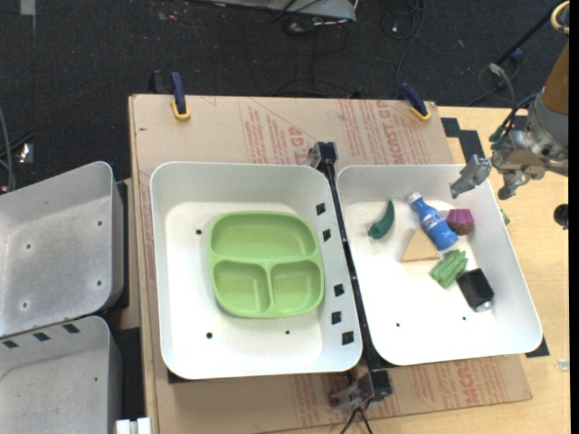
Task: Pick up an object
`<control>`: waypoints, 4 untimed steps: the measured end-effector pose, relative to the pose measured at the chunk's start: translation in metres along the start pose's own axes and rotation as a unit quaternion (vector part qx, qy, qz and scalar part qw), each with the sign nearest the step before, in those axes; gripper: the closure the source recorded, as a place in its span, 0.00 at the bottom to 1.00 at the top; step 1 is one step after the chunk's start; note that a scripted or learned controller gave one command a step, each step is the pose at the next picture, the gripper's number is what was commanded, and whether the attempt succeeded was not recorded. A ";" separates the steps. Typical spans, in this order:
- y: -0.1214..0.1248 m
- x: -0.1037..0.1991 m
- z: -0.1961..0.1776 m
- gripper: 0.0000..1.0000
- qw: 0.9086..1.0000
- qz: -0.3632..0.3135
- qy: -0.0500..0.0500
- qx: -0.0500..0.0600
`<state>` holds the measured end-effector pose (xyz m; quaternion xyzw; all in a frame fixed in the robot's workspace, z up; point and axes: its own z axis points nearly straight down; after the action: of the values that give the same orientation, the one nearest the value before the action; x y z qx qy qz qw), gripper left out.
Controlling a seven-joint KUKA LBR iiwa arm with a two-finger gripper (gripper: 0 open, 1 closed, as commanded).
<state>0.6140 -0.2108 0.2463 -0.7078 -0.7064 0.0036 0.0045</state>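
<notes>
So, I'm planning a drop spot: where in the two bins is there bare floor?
Right bin: bare along the near edge, below the black block, and a patch left of the wedge. Its far middle is crowded around the blue bottle. Left bin: only margins around the green tray.

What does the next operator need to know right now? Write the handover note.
Gripper: jaws open, nothing between them, above the upper right edge of the right bin.
Right bin holds a blue bottle, a purple piece, a dark green curved piece, a tan wedge, a light green piece and a black block. The bottle, purple piece, wedge, light green piece and block sit in a tight cluster.
Left bin holds a green divided plate.
Done: nothing picked yet.
Left: descend, close on one object, lift. The dark green piece stands apart, likely the easiest.
</notes>
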 end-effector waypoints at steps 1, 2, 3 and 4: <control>0.002 0.001 -0.009 0.00 1.000 -0.001 -0.001 -0.006; 0.001 0.007 0.053 0.00 1.000 -0.001 -0.001 -0.004; -0.001 0.001 0.096 0.00 1.000 -0.001 -0.001 -0.006; 0.001 0.002 0.146 0.00 1.000 -0.001 -0.001 -0.007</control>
<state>0.6135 -0.2088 0.1005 -0.7074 -0.7068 -0.0008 -0.0015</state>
